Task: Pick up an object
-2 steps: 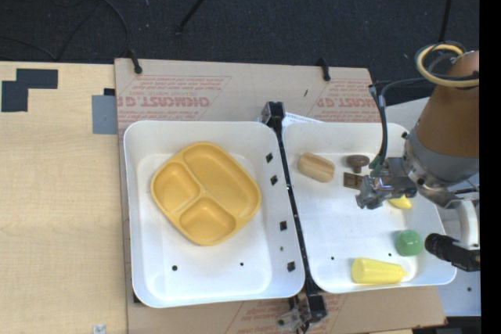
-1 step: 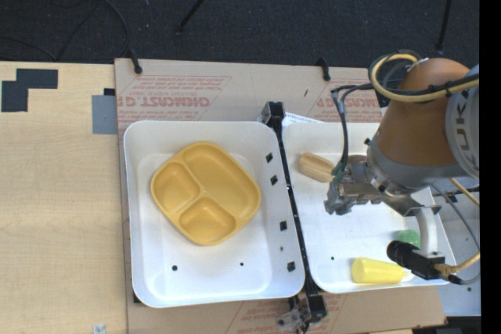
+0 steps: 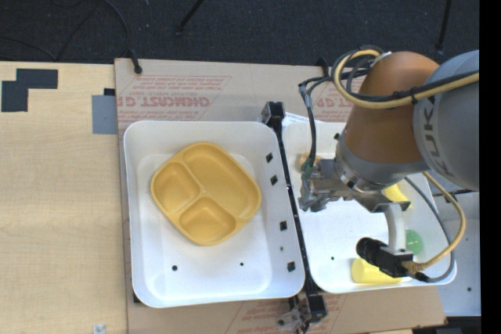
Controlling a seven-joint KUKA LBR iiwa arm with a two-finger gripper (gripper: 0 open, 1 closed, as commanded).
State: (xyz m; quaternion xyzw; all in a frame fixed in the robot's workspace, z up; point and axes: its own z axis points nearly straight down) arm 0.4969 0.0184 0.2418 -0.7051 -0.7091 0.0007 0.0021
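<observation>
Here claw (image 3: 313, 195) over right bin (image 3: 337, 278), grip state unclear; yellow object (image 3: 368, 272) well apart.

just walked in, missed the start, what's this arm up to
A grey arm with an orange band reaches in over the right bin, with its tool low near that bin's left side. Nothing can be seen in its grip. A yellow object and a green one lie near the bin's lower right corner. In the left bin a yellow divided plate lies untouched.
</observation>
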